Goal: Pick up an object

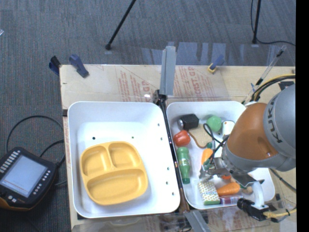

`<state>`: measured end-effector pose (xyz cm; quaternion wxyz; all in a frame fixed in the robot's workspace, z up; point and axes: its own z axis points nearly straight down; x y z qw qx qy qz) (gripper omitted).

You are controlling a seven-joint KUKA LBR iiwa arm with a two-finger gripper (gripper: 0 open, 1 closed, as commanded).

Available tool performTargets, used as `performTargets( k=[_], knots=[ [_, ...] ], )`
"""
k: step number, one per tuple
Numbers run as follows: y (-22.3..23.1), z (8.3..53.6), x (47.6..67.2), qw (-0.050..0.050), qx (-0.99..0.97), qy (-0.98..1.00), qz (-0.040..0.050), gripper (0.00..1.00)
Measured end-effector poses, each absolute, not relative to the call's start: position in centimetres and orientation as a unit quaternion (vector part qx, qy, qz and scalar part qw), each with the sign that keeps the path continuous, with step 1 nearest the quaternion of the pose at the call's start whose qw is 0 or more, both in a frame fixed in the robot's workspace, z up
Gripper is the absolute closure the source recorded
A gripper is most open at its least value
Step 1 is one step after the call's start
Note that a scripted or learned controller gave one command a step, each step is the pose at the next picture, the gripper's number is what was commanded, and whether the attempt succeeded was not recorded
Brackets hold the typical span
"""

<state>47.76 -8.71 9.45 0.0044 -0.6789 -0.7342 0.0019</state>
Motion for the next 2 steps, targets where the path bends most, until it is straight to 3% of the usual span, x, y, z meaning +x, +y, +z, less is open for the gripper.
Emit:
performTargets(
  k=[1, 2],
  knots=[
    [-6.4, 19.0, 50.9, 0.001, -0.788, -0.615, 0.0005, 1.0],
    [-11.2, 18.4, 50.7, 0.002, -0.79, -0.613, 0.0022, 1.0]
  ],
)
